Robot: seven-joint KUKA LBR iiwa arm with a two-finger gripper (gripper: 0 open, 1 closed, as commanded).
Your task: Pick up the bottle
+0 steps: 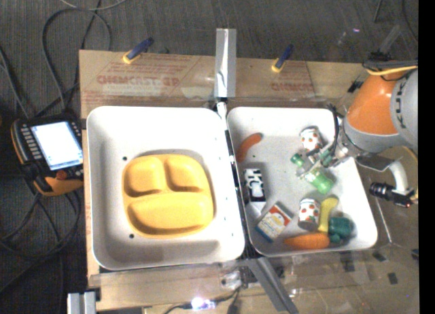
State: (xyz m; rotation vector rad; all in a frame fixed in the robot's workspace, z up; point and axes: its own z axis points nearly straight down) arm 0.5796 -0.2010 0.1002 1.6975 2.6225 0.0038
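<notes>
Small clear-green plastic bottle (319, 181) lying tilted in right white bin (353, 238), near its right wall – end effector (325, 160) just above, touching or nearly; spread or pinching, cannot tell. Probably light, slick, slightly squashy – best taken across the body

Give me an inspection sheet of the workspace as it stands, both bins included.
Surface: two white bins; left bin holds a yellow divided tray.
Job's things: green bottle lying in the right bin.
Clutter: two spotted cups, orange carrot, small box, black-and-white item.
Grippers: gripper down at the bottle; grasp unclear.
Cables: loose on the floor.
Surroundings: lit pendant screen left of the bench.
</notes>
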